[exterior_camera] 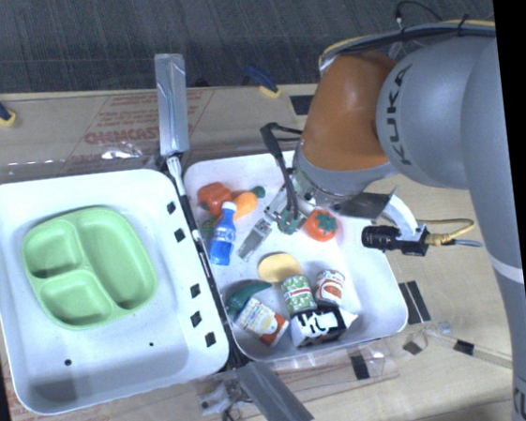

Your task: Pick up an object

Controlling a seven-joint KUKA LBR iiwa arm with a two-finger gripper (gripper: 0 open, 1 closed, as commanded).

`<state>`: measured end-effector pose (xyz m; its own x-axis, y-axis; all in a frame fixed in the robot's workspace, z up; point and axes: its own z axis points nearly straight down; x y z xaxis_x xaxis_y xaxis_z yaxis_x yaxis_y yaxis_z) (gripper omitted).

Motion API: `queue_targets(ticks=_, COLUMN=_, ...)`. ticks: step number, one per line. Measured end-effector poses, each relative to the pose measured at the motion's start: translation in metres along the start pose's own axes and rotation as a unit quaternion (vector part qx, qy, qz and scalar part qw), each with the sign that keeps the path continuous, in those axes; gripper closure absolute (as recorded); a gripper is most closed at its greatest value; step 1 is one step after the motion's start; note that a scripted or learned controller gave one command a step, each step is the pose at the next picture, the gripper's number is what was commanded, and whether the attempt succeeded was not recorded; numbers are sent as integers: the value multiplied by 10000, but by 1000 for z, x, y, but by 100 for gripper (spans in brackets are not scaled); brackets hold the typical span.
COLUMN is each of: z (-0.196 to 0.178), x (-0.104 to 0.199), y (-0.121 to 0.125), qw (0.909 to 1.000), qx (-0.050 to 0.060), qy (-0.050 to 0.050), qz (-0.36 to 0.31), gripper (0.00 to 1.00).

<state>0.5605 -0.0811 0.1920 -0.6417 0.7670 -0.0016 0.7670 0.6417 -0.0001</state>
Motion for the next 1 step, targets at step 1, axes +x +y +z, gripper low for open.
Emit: queue_targets(ticks=1, z=84, x=1, y=-44, qw=9993, qx=-26, qy=-28, qz=361, gripper=0)
